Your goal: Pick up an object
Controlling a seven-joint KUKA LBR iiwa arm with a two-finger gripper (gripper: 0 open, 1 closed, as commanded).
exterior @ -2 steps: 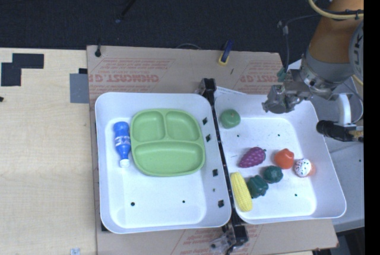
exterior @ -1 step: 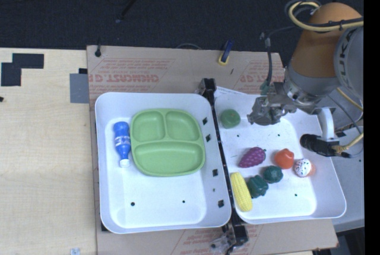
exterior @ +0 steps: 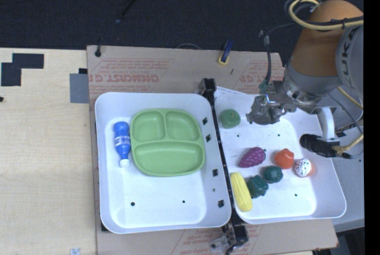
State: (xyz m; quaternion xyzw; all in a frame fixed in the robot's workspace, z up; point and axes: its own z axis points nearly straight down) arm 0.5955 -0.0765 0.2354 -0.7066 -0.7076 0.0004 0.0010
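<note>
My gripper hangs over the back of the right bin, just right of a round green toy. Nothing shows between its fingers. Further forward in that bin lie purple grapes, an orange-red toy, a white ball with red dots, two dark green pieces and a yellow corn cob by the left wall.
The left bin holds a green divided plate and a blue bottle to its left. A black divider runs between the bins. The arm's orange band and cables rise at the right.
</note>
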